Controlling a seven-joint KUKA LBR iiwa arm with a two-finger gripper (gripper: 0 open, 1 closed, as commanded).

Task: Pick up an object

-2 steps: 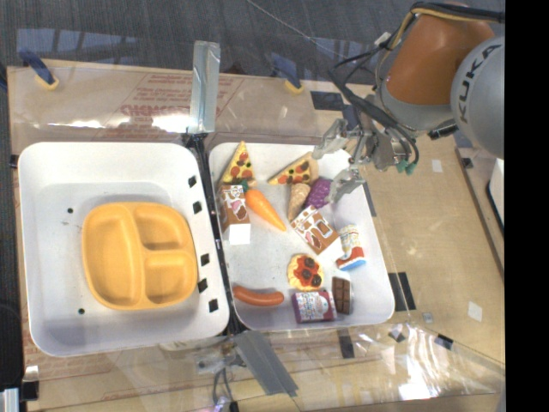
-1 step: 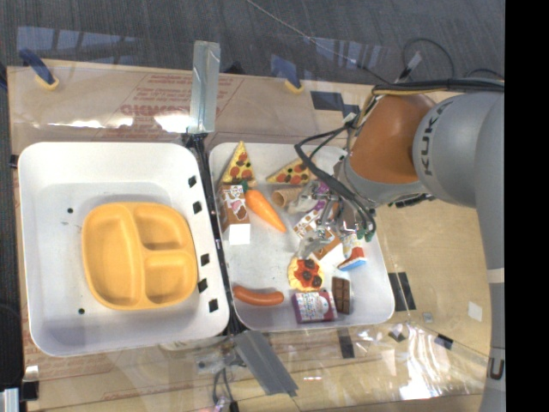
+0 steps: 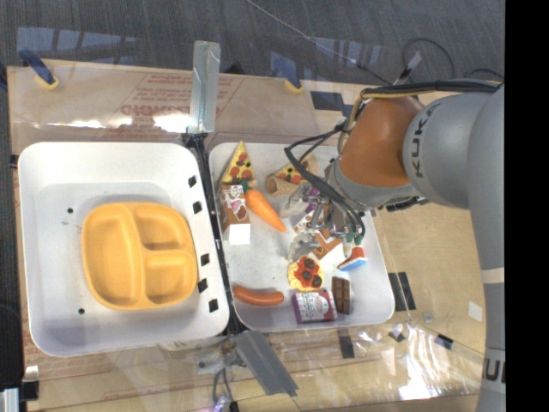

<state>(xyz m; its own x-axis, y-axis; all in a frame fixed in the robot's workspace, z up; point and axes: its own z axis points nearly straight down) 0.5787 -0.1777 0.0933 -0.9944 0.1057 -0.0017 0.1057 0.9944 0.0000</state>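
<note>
1. Grey KUKA arm with orange band (image 3: 377, 144) enters from the right of the frame and reaches down into the right shallow white bin (image 3: 377, 303).
2. Two-finger gripper (image 3: 322, 221) sits low over the middle of that bin, in a clutter of cables and small items. Jaws: cannot tell whether wide, narrow or holding anything; too cluttered.
3. Right bin contents, all toy food:
   - pizza slice (image 3: 238, 166), upper left corner
   - orange carrot (image 3: 266, 210), lying diagonally just left of the gripper
   - brown square block (image 3: 234, 202), touching the carrot's left end
   - small white square (image 3: 239, 234), below the block
   - red-brown sausage (image 3: 257, 295), lower left, lying flat
   - round pizza-like piece with dark spots (image 3: 304, 273), just below the gripper
   - purple packet (image 3: 312, 305), at the lower edge
   - dark chocolate bar (image 3: 341, 294), just right of the packet
4. Left white bin (image 3: 43, 230) holds a yellow three-compartment plastic tray (image 3: 137, 254), centred.
5. Both bins rest side by side on the cardboard-covered worktop (image 3: 103, 101).
</note>
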